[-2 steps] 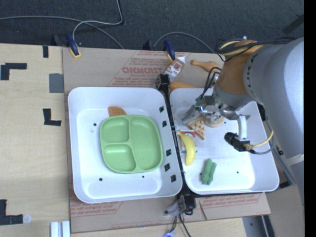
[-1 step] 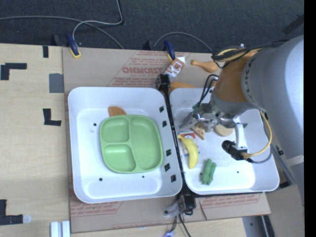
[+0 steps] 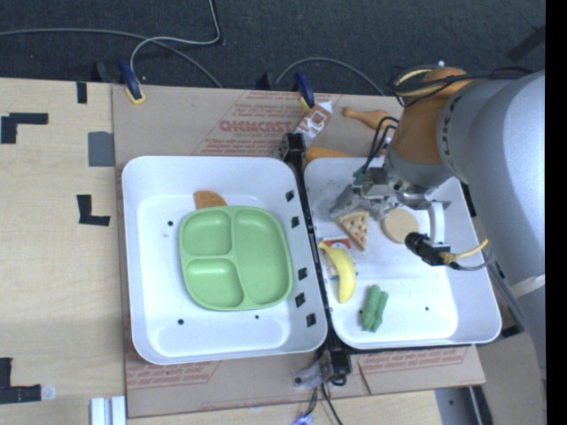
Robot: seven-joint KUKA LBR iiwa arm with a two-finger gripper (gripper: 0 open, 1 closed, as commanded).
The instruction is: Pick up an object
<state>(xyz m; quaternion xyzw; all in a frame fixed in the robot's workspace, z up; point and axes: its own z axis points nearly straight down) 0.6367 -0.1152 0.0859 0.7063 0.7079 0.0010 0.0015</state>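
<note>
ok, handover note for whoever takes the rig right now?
Claw: low in the right bin, over the pizza slice; nothing seen held.
Right bin also holds a banana, a green pickle and a tan round piece.
Left bin: green divided plate, an orange item behind it.
Done: nothing lifted yet.
Left: grasp one object and raise it.

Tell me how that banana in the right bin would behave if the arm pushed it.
The banana lies flat and curved, so it would probably pivot or slide rather than roll. It looks like a smooth toy, likely light and rigid. It may skid toward the bin wall beside it.
</note>
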